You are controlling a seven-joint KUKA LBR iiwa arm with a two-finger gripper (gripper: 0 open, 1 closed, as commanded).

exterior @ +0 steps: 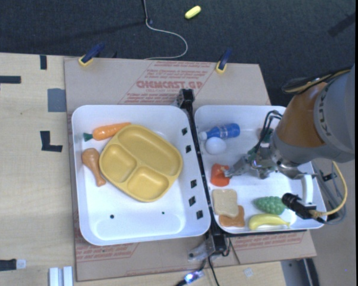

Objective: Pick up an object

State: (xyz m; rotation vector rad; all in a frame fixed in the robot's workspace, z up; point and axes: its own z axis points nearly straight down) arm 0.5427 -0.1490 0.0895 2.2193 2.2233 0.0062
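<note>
Room for moving is widest in the left bin (pixel 83 213), where a broad band of bare white floor is left along the lower edge and lower left corner, below a yellow divided tray (pixel 141 162) with three rounded wells that lies tilted across the middle. An orange toy carrot (pixel 110 130) is set just beside the tray's upper left rim, and a tan toy drumstick (pixel 93 165) lies near its left side, close to the bin's left wall. The right bin (pixel 238 111) is more crowded: a blue bottle (pixel 223 131) lies on its side toward the upper left, a white ball (pixel 215 145) is touching or just beside it, and a red-orange piece (pixel 219 174) sits near the dividing wall. Along the lower edge a slice of toy bread (pixel 226 202), a knobbly green piece (pixel 269 205) and a smooth yellow banana (pixel 268 221) are packed close together. Some bare floor is seen at the centre of this bin. The gripper (pixel 237 169) is reached in from the right of the frame, low over the right bin, its tip just beside the red-orange piece; whether contact is made cannot be told. The claw's state cannot be told either. The arm's grey body and orange band (pixel 301 121) cover the bin's right side.
</note>
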